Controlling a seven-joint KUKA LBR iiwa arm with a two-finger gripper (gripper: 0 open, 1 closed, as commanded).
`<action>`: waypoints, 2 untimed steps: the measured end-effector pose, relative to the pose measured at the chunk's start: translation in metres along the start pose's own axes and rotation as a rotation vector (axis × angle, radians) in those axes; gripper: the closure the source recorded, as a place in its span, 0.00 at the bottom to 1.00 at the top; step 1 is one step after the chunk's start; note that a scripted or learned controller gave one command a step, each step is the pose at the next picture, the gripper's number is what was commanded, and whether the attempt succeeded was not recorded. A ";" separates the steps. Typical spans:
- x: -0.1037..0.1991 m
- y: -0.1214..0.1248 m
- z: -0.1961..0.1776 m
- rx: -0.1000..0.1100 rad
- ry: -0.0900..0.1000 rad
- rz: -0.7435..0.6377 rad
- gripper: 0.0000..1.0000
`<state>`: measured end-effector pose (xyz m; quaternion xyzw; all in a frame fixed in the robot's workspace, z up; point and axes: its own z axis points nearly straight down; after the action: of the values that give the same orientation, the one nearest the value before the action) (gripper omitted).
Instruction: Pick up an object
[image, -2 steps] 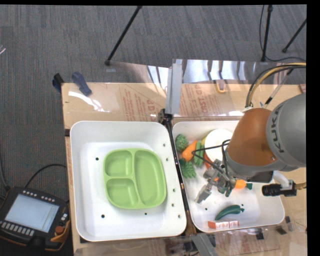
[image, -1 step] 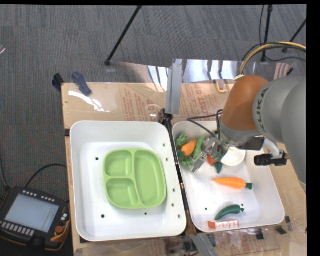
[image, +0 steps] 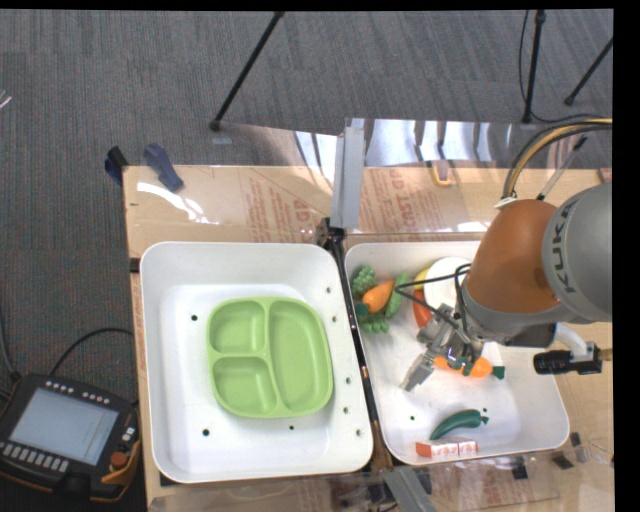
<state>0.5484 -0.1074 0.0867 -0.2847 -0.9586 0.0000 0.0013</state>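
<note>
While the grey arm (image: 560, 270) reaches into the right bin (image: 540, 425), its hand (image: 432, 360) hangs low beside an orange carrot (image: 470, 367); I cannot tell its grip; the green plate (image: 270, 357) lies in the left bin (image: 170, 300).

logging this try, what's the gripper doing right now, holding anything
gripper: low in the right bin, beside the orange carrot; nothing seen between its fingers, and open or shut cannot be told.
</note>
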 end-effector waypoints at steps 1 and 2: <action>-0.053 0.034 -0.001 -0.003 -0.001 0.115 0.00; 0.015 -0.027 -0.002 0.000 0.001 0.085 0.00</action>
<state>0.5213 -0.1216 0.0891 -0.3253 -0.9456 0.0000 0.0016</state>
